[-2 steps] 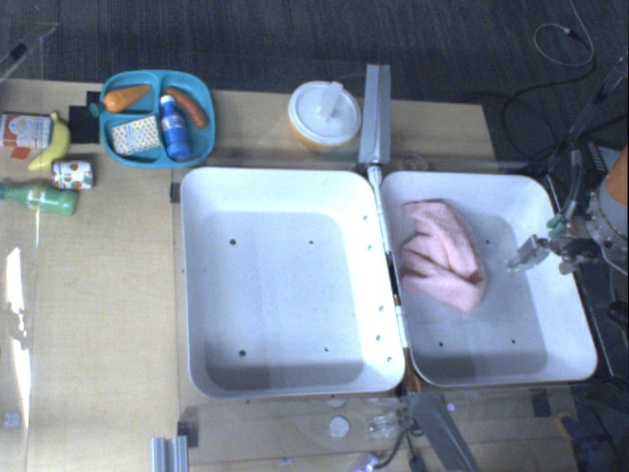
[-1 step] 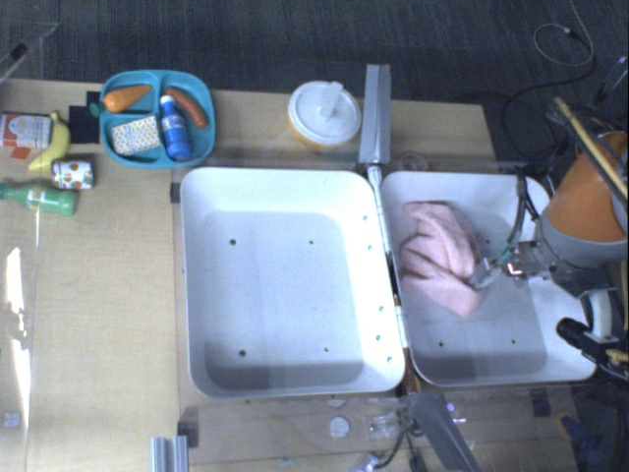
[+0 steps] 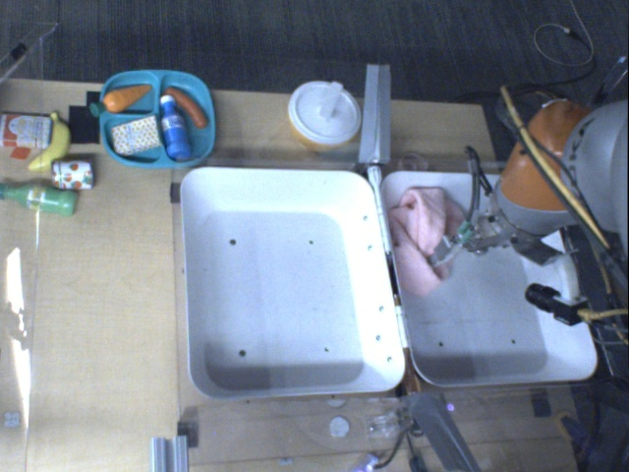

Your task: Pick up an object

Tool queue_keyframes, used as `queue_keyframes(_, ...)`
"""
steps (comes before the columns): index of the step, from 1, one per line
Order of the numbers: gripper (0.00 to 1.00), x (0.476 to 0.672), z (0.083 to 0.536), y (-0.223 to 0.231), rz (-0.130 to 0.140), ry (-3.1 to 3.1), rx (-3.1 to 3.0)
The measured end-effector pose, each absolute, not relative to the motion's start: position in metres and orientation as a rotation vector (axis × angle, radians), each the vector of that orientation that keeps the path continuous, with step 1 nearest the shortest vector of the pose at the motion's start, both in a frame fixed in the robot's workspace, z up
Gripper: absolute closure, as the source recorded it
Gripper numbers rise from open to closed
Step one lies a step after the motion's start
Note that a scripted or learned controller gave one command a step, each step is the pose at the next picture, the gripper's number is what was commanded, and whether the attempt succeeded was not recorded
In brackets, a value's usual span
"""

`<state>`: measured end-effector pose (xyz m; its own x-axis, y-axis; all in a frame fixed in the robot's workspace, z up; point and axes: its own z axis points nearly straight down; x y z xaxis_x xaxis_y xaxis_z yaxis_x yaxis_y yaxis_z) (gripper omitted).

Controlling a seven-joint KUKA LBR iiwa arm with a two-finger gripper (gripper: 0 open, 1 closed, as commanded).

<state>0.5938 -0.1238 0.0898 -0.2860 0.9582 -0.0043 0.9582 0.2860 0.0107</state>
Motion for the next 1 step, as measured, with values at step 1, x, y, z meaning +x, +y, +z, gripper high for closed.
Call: queue_keyframes(1,0.0,0.5952,0.09,-0.0984,0.006,2.552,1.811)
